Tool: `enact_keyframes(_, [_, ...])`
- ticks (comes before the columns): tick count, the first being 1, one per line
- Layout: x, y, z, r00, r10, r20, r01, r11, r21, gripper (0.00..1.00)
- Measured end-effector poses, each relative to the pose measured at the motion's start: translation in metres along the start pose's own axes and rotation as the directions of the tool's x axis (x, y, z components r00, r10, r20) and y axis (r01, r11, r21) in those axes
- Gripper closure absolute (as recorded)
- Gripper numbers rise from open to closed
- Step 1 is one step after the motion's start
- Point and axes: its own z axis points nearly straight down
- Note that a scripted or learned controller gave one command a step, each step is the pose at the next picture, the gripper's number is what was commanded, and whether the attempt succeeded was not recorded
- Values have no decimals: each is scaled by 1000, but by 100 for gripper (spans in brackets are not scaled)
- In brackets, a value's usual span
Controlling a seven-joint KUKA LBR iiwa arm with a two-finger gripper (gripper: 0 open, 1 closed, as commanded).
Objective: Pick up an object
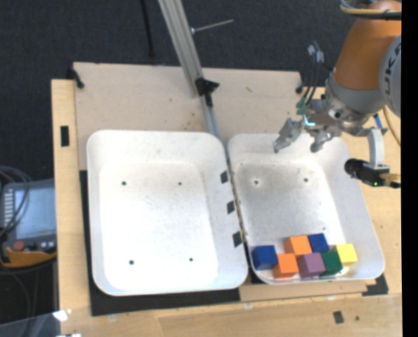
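Note:
Several small coloured cubes lie clustered at the near end of the right bin: a blue cube, two orange cubes, a purple cube, a green cube, a second blue cube and a yellow cube. My gripper hangs over the far edge of the right bin, well away from the cubes. Its two fingers are spread apart with nothing between them.
The left bin sits beside the right one, with dark clips along the shared edge. A slanted aluminium post rises behind the bins. A pendant and cables lie off the bench at the left.

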Motion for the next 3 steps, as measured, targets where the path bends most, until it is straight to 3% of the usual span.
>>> enact_keyframes(1, [0, 1, -3, 1000, -1, 1, 1, 1000, -5, 0])
enact_keyframes(3, [-2, 6, 98, 1000, 4, 4, -4, 1000, 0, 0])
